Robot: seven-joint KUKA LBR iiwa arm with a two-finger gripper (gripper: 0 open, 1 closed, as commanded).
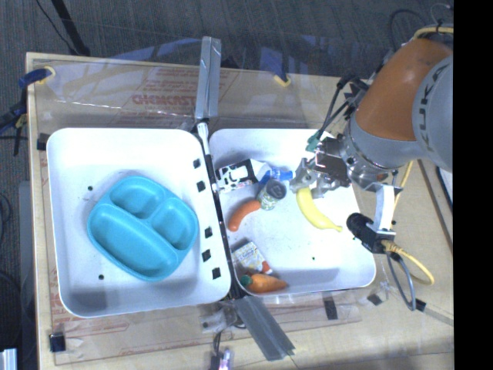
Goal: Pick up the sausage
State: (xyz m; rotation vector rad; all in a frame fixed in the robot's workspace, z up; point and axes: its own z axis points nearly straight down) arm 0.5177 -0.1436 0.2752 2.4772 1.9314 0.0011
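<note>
The metal two-finger hand [310, 177] hangs over the right-hand shallow white bin [339, 264], near its upper right part, at the end of the grey arm with the orange band [400, 102] that comes in from the right. Whether the hand is open or closed cannot be told from this angle, and nothing can be seen gripped in it. Just below it lies a yellow curved banana [316, 211], its upper end close under the hand. To the left of the hand stand a small round jar with a dark lid [271, 193] and a small blue bottle-like item [279, 175]; further left lies a black-and-white printed packet [235, 174].

The orange-red, slightly bent sausage [244, 213] lies on the bin floor left of the jar, near the divider between the bins, well apart from the hand. Toward the front edge sit a small foil-wrapped packet [247, 254] and an orange carrot with a green tip [264, 283].

The left white bin [69, 284] holds a light-blue plastic divided plate [142, 226] with three compartments. Both bins rest on a pale wooden table [431, 338].
</note>
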